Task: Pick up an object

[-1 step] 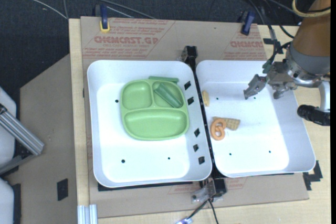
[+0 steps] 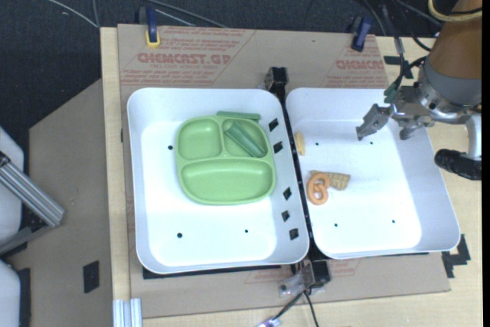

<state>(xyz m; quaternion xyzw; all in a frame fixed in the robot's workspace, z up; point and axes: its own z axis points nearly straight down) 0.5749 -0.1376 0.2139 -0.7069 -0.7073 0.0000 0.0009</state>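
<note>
Right bin (image 2: 429, 218): pretzel (image 2: 318, 188) well left-below open, empty tool (image 2: 388, 124).

Orange pretzel (image 2: 318, 188) lying flat in right bin (image 2: 429, 195), touching tan cracker (image 2: 338, 181); small pale yellow piece (image 2: 300, 143) near dividing edge.

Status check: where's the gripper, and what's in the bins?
Gripper open over right bin, holding nothing. Orange ring lies left of it, untouched. Green plate in left bin.
</note>
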